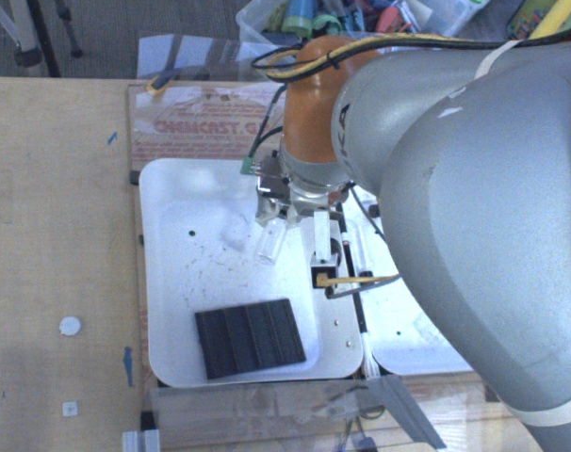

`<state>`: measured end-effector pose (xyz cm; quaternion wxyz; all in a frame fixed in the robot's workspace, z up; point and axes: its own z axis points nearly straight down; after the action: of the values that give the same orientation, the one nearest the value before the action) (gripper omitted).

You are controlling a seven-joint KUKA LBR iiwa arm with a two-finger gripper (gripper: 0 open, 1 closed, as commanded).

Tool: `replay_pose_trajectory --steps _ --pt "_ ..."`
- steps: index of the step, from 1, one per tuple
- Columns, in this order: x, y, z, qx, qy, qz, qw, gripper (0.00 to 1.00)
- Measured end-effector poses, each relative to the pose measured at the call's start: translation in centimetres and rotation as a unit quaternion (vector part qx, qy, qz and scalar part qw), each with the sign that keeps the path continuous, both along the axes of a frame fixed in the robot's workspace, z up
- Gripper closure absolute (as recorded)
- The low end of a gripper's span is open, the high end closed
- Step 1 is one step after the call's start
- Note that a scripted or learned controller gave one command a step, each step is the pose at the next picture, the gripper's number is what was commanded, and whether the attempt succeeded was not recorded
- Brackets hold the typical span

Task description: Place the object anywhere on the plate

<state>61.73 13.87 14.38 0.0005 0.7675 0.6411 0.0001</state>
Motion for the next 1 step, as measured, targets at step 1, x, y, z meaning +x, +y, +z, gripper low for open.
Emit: replay_pose_trajectory --steps 1 --pt "-0.83 8.45 -0.93 0.0005 0.0 -0.012 0.9999 1.0"
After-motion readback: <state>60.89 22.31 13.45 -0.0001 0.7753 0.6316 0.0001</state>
